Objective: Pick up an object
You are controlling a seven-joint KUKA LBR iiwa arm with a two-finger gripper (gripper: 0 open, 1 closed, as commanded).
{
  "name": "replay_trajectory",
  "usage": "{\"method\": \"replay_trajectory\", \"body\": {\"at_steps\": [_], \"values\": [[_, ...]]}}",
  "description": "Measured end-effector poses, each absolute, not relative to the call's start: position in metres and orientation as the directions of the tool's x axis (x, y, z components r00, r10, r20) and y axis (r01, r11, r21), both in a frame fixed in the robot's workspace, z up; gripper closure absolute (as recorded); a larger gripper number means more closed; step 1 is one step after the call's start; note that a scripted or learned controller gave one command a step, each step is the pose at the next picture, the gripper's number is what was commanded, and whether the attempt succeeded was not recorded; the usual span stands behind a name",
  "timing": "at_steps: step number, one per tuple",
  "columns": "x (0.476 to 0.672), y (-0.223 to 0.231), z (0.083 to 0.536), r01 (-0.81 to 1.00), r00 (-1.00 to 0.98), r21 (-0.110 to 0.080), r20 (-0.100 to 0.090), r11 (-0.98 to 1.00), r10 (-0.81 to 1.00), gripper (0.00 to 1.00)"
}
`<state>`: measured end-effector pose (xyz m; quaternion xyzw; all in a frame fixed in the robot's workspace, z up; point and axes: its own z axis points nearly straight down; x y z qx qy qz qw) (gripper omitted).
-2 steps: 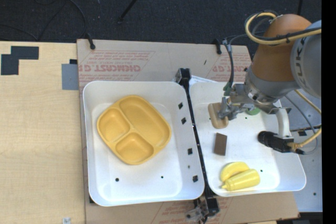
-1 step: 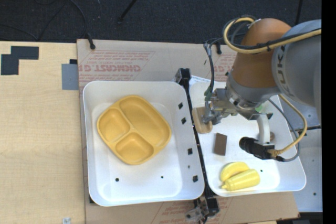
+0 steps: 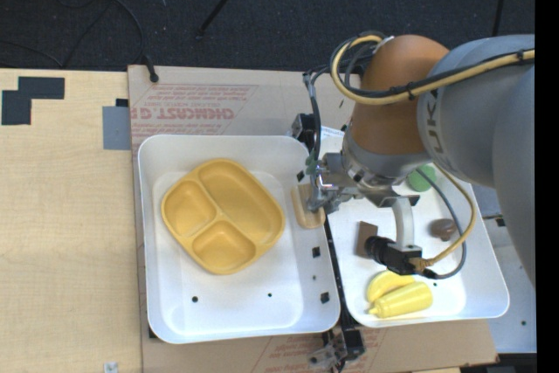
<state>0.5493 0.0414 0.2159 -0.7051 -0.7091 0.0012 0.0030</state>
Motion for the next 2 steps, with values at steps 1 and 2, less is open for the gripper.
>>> {"method": "replay_trajectory", "body": {"at_steps": [1, 2], "values": [[0.563, 0.0919, 0.2212, 1.0, -0.006, -0.003, 0.001, 0.006, 1.0, 1.0], [0.5623, 0.0897, 0.2209, 1.0, -0.002, -0.005, 0.0, 0.002, 1.0, 0.0]]}}
